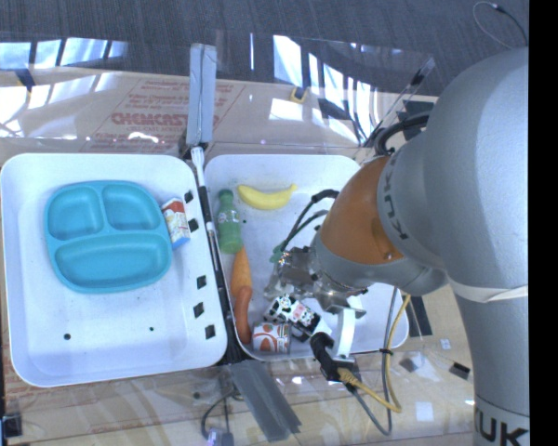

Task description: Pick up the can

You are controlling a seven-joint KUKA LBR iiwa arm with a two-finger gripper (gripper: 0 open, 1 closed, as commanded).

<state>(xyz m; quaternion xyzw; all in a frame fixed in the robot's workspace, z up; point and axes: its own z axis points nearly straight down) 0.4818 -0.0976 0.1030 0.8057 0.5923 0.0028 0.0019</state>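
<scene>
A small orange and white can (269,340) lies on its side at the near left corner of the right bin (395,328). My gripper (292,314) hangs low over that corner, just up and right of the can and very close to it. From here I cannot tell whether it touches the can. The grey arm with its orange band (358,221) covers the right half of that bin.
An orange carrot (242,291), a green bottle (228,226) and a yellow banana (265,195) lie in the right bin. The left bin (93,342) holds a blue divided plate (107,235) and a small red and white container (175,221) near the dividing wall.
</scene>
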